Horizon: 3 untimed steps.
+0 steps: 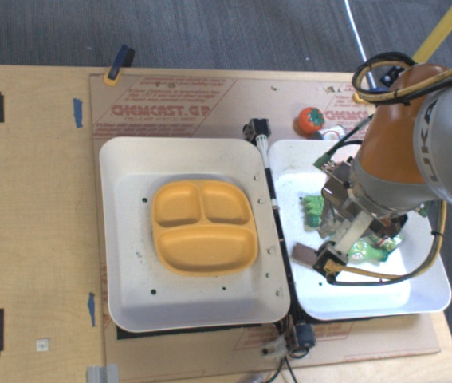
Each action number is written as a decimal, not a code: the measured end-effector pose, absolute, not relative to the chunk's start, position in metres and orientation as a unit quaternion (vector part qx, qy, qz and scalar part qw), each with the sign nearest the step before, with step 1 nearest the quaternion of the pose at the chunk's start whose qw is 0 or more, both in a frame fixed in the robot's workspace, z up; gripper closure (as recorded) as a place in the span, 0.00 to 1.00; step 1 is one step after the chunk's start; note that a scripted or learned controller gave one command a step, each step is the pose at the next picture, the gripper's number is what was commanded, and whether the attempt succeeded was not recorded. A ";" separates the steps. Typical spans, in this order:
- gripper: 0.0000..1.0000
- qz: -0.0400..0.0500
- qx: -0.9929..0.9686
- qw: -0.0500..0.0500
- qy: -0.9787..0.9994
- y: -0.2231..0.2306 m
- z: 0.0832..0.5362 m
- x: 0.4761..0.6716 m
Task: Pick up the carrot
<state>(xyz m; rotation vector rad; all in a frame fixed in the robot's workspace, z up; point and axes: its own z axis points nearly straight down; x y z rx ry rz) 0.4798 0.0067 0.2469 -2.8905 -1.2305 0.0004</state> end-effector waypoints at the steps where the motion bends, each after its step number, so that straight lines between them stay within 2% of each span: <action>1: 1.00 0.002 -0.984 0.001 -0.177 0.000 0.218 0.479; 2: 1.00 0.001 -0.995 0.000 -0.102 -0.040 0.266 0.480; 3: 1.00 0.002 -0.994 0.002 -0.112 0.036 0.186 0.479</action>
